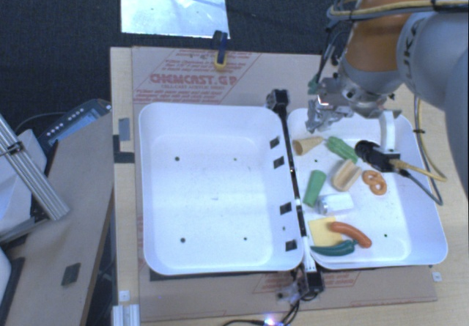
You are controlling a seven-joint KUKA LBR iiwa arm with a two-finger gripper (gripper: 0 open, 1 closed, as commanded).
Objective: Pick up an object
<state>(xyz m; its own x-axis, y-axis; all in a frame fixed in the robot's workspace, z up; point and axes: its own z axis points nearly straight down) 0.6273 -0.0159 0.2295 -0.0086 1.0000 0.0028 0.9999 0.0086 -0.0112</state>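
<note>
Grey pincer point(316, 124) hovers just above the tan cone-shaped toy point(308, 145) at the right white bin's point(429, 233) upper-left corner, grip state unclear; approach step, next descend and close.

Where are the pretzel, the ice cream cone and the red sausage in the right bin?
pretzel point(374, 183), camera view, on its looped middle.
ice cream cone point(308, 145), camera view, on the cone's body.
red sausage point(349, 233), camera view, on its curved middle.
</note>
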